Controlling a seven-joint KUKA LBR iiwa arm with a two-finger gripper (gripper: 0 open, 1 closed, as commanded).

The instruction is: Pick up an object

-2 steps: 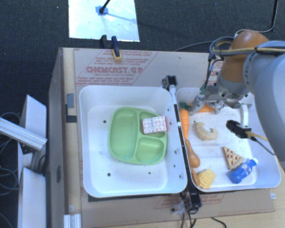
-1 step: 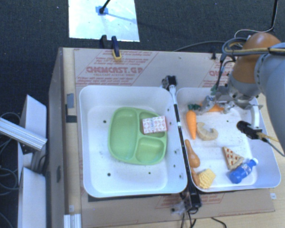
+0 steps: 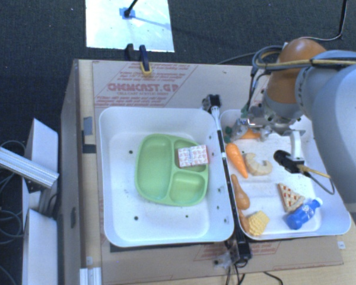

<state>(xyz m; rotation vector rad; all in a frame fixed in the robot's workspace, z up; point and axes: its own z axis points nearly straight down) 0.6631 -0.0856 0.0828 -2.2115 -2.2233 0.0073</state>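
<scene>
The gripper (image 3: 249,128) sits low at the upper left corner of the right bin (image 3: 335,221), under the arm's orange band (image 3: 291,70); whether it is apart or together cannot be told from this slant. An orange piece (image 3: 250,135) lies right beneath it, touching or nearly so. Just below, along the bin's left wall, lies a toy carrot (image 3: 237,160), with a pale pastry-like piece (image 3: 259,165) beside it. Farther down the frame are an orange drumstick shape (image 3: 240,196) and a yellow waffle-like piece (image 3: 257,222). To the right lie a pizza slice (image 3: 290,196) and a blue bottle (image 3: 302,214), near the lower right corner. The left bin (image 3: 121,224) holds a green divided plate (image 3: 160,171), with a small patterned box (image 3: 192,155) resting in its upper right compartment.
</scene>
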